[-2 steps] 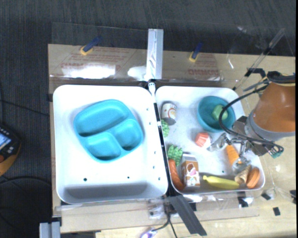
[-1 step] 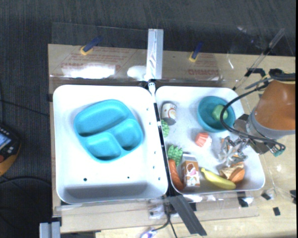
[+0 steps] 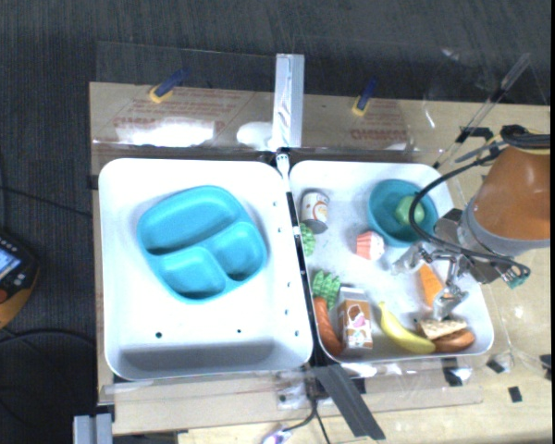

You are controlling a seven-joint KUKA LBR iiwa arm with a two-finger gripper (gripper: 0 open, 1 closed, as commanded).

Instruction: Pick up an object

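Above sandwich (image 3: pixel 447 331), I see gripper (image 3: pixel 447 289), fingers spread, gripping nothing. Orange carrot (image 3: pixel 429 283) touches fingers beside sandwich; banana (image 3: pixel 402 331) crowds sandwich's other side; teal bowl (image 3: pixel 393 209) beyond.

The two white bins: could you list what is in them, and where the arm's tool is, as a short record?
left bin: blue plastic divided tray
right bin: teal round bowl, small tin can, yellow toy banana, small brown carton, orange toy carrot
tool: low over the right bin's right side, by the carrot
tool's hold: cannot tell
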